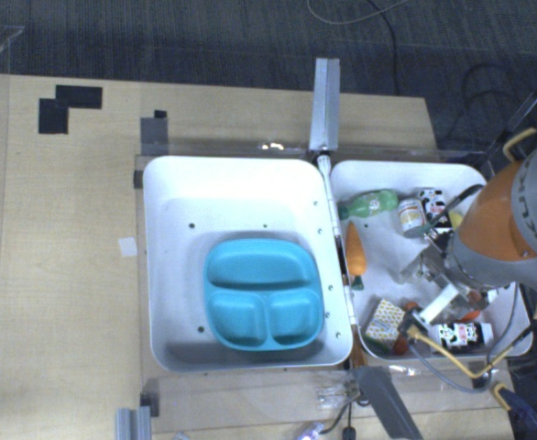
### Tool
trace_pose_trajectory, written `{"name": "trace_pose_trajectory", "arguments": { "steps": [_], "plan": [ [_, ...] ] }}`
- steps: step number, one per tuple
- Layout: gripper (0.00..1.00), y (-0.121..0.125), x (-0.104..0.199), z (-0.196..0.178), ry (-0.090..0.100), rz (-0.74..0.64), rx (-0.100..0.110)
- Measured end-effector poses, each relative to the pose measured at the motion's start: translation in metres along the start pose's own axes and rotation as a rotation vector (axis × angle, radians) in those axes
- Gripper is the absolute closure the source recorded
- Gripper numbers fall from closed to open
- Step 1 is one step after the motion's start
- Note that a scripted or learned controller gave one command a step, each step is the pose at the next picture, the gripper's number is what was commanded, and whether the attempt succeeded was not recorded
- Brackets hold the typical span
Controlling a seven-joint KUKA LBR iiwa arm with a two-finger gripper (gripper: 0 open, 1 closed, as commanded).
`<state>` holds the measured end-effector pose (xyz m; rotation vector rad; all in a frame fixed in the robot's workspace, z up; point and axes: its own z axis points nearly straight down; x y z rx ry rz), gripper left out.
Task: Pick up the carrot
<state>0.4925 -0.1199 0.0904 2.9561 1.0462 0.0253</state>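
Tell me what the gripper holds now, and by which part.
It cannot be told. The gripper hangs over the right bin, apart from the carrot.

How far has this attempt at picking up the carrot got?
Nothing looks done: the slim orange carrot lies in the right white bin, against its left wall beside the divider. In hand, the grey arm's claw is low in that bin, to the carrot's right and apart from it, among small packets. Reaching the carrot, gripping and lifting are all left.
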Motion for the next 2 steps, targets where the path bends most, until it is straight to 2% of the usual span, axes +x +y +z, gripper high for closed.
{"name": "trace_pose_trajectory", "arguments": {
  "steps": [1, 2],
  "plan": [
    [1.0, 0.001, 0.003, -0.012, 0.005, -0.002, -0.003],
    [1.0, -0.039, 0.126, -0.094, -0.009, -0.186, 0.011]
  ]
}}
